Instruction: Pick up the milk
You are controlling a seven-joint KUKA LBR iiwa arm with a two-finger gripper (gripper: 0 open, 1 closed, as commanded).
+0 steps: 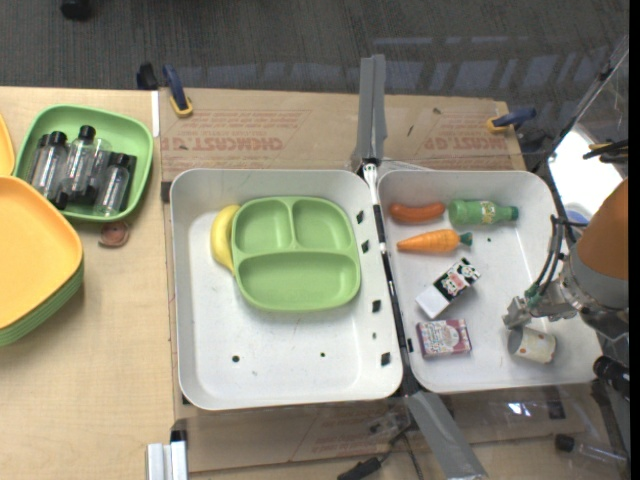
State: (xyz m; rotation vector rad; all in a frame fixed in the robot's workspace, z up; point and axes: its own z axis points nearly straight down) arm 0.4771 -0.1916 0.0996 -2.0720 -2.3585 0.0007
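Note:
The milk (455, 286) is a small white carton with a black cow pattern. It lies tilted near the middle of the right bin (500, 183). My gripper (527, 314) hangs low at the bin's right side, right of the milk and apart from it. It is just above a small white cup (535, 347) lying on its side. The grey arm with its orange band (608, 243) comes in from the right edge.
In the right bin a sausage (416, 211), a green bottle (482, 212) and a carrot (432, 242) lie behind the milk, with a pink packet (443, 338) in front. The left bin (280, 368) holds a green divided plate (295, 252) over a yellow item (221, 236).

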